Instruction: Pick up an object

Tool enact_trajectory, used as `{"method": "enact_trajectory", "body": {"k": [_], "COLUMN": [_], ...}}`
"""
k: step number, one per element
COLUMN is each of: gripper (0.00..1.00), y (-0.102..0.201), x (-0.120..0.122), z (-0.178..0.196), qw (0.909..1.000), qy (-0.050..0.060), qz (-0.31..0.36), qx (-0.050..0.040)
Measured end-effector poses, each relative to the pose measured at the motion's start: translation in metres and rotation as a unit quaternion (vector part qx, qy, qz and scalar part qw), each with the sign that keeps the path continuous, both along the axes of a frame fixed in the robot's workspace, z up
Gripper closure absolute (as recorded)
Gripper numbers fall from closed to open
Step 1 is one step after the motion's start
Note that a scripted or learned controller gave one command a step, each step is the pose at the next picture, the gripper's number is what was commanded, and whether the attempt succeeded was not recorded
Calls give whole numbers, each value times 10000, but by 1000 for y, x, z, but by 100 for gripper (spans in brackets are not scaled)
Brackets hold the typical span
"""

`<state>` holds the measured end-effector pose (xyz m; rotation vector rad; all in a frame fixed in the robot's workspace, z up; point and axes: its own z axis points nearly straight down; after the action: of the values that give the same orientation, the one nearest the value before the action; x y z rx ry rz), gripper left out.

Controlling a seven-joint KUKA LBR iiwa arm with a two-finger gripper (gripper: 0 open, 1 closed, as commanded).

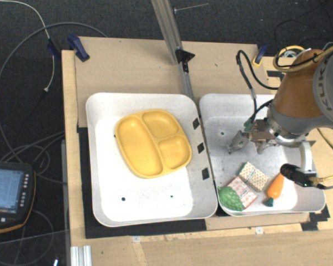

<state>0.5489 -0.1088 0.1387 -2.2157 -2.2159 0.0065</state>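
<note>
My gripper (248, 147) hovers over the middle of the right bin (222, 115), its fingers (235, 145) spread open with nothing between them. Just below it, near the bin's front edge, lie a small patterned box (253, 176), a second pinkish patterned box (242, 189), a green leafy toy (231, 198) and an orange toy carrot (276, 187). The gripper is above and apart from all of them; the nearest is the patterned box.
A yellow divided plate (152, 143) lies in the left bin (150, 204). A metal post (172, 26) slants down to the gap between the bins. Cables (247, 76) trail behind the right bin. The arm's orange band (299, 87) overhangs the right bin's far right side.
</note>
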Motion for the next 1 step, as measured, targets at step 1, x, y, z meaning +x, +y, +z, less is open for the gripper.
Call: {"method": "enact_trajectory", "body": {"k": [1], "gripper": [0], "y": [1], "x": [-1], "z": [-49], "qw": [10000], "qy": [-4], "qz": [-1], "qx": [-1]}}
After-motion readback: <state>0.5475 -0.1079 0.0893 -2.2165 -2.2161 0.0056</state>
